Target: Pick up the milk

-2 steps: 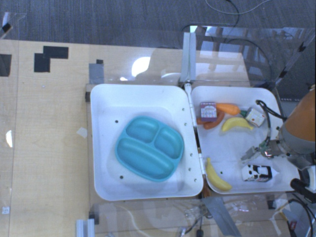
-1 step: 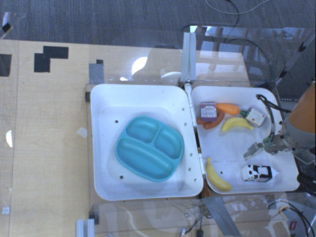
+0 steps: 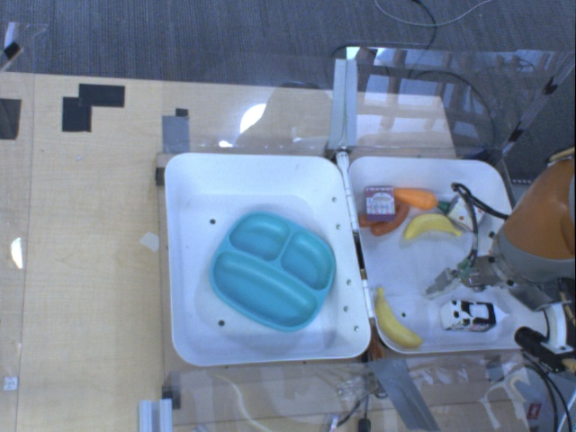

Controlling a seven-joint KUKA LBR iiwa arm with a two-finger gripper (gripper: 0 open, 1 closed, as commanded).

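The milk (image 3: pixel 472 315) is a small white carton with black cow patches. It lies on its side near the front right corner of the right bin (image 3: pixel 423 174). My gripper (image 3: pixel 457 282) hangs just behind and slightly left of the carton, reaching in from the right under the orange-banded wrist (image 3: pixel 544 214). It is open, with nothing between its fingers. One grey finger (image 3: pixel 440 283) points left toward the bin's middle. The carton rests on the bin floor, apart from the gripper.
The right bin also holds a banana (image 3: pixel 434 227), a carrot (image 3: pixel 416 198), a small purple and red box (image 3: pixel 379 203) and a second banana (image 3: pixel 394 321) by the divider. A blue divided plate (image 3: pixel 274 270) lies in the left bin (image 3: pixel 193 241).
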